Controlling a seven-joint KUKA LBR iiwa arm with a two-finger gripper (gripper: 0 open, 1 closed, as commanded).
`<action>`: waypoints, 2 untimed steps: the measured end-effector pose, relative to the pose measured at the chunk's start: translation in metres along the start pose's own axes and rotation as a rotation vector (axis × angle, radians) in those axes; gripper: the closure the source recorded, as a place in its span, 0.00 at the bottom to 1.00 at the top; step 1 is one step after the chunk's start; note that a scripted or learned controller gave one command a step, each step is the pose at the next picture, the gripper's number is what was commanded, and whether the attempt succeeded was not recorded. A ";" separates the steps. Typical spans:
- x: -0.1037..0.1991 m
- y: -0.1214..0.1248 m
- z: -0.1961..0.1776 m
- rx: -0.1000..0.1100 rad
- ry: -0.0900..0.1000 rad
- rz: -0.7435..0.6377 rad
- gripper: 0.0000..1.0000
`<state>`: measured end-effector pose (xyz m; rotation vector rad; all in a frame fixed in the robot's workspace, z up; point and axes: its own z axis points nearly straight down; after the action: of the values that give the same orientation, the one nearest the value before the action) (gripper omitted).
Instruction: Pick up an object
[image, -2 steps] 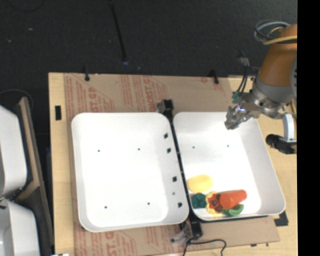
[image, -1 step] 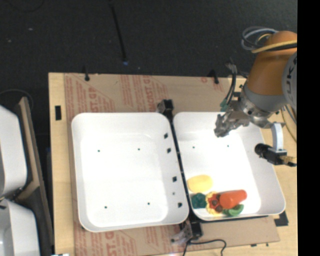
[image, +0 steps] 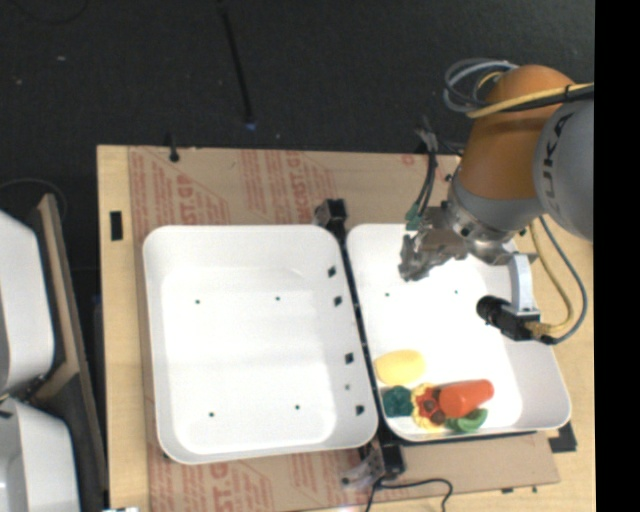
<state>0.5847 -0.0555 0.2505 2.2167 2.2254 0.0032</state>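
My gripper (image: 415, 262) hangs over the far part of the right bin (image: 455, 320), with nothing visible between its fingers. At the near end of that bin lies a cluster of small objects: a yellow lemon-like piece (image: 399, 364), a dark green piece (image: 399, 401), an orange-red carrot-like piece (image: 465, 396) and a small green bit (image: 466, 423) under it. The gripper stands well away from them, toward the back of the bin.
The left bin (image: 245, 340) sits beside the right one, separated by a black clip rail (image: 350, 310). A black cable fitting (image: 505, 315) from the arm hangs over the right bin's right side. The bench edge runs along the front.
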 end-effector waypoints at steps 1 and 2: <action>0.054 -0.014 -0.003 0.000 0.000 0.000 1.00; 0.093 -0.038 0.008 0.003 -0.001 0.001 1.00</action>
<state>0.5461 0.0370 0.2430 2.2193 2.2247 -0.0004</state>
